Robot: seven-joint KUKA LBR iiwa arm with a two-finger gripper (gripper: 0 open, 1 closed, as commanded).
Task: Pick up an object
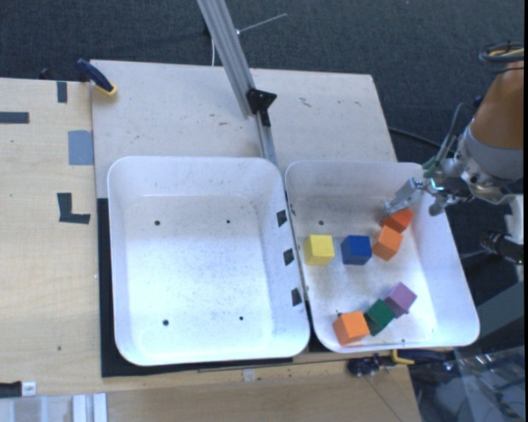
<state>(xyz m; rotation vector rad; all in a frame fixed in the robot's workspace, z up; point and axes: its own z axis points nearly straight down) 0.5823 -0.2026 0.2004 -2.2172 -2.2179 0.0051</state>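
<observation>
My gripper [419, 204] hangs over the back right part of the right bin [447, 271], open, with nothing between its fingers. One grey fingertip [398, 202] is just above a red-orange block [401, 220]; whether they touch I cannot tell. An orange block [387, 243] leans against that block from below. A blue block [356, 250] and a yellow block [319, 249] lie side by side in the bin's middle. Near the front edge sit a purple block [402, 297], a green block [381, 314] and another orange block [352, 326], close together.
The left bin [123, 236] stands beside the right one, sharing a raised middle rim. A slanted metal rail [233, 47] crosses the bench behind the bins. A blue and yellow tool [97, 76] lies at the far left corner.
</observation>
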